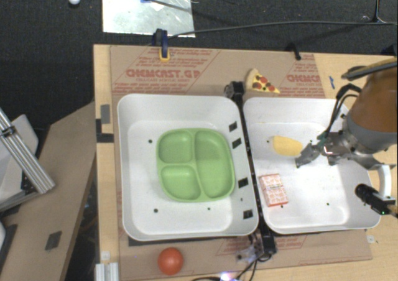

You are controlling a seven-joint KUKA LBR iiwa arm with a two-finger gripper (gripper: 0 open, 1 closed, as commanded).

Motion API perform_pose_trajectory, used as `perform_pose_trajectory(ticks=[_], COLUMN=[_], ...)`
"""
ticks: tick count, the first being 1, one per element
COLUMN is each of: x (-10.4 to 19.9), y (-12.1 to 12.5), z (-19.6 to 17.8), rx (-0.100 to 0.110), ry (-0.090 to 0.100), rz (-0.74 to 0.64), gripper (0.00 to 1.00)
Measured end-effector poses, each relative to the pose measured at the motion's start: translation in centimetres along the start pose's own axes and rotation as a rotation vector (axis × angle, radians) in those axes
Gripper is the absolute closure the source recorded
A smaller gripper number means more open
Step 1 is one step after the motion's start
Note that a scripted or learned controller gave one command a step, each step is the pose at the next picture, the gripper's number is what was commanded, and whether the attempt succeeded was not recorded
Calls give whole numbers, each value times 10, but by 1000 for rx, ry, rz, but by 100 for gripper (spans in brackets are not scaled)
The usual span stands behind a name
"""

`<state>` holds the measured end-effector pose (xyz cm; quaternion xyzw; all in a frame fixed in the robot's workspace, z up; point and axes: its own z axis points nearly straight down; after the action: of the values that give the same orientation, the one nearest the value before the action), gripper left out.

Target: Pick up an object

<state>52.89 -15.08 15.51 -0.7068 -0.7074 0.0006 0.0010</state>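
Your gripper (309, 154) hovers in the right bin (348, 221), its open-or-closed state unreadable, with the yellow object (286, 145) just at its nine o'clock.

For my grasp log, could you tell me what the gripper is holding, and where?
Nothing: the gripper hangs just right of the yellow object, with nothing visible between its fingers.
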Motion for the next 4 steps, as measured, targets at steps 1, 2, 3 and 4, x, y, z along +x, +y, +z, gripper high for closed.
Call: perform_pose_trajectory(ticks=[1,2,3,4], x=[5,5,5,0], y=[-1,-1,1,-7], z=[43,72,60,6], rx=[-1,-2,-6,-7], ry=[0,0,-1,-2], rz=[0,0,-1,1], gripper=[0,0,100,100])
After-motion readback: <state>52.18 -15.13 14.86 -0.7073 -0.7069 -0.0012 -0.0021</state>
